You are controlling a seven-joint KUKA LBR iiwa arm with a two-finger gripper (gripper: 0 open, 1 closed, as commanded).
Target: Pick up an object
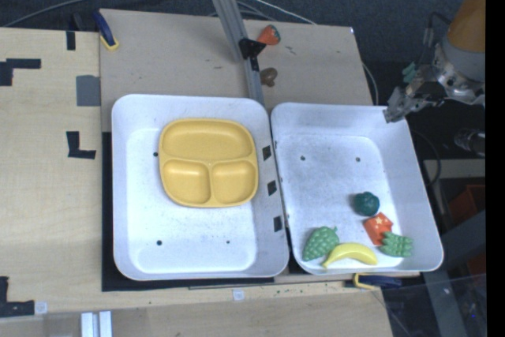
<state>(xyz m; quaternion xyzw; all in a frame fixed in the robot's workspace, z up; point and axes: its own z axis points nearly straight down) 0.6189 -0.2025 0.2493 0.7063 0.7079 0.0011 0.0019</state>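
End effector (394, 110) at the right bin's (331, 130) far right corner, over the rim; spread or pressed together, impossible to tell. Clustered in that bin's near right corner: dark green round toy (365, 204), red toy piece (378, 226), green grape bunch (319, 242), yellow plastic banana (351, 254), light green leafy piece (397, 245). Yellow three-compartment plastic plate (209, 162) in the left bin (134, 249).

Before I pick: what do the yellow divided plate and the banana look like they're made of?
Yellow divided plate: likely moulded plastic, matte, one even colour, rounded compartments. Banana: probably toy plastic, smooth, slightly glossy, uniformly bright yellow.
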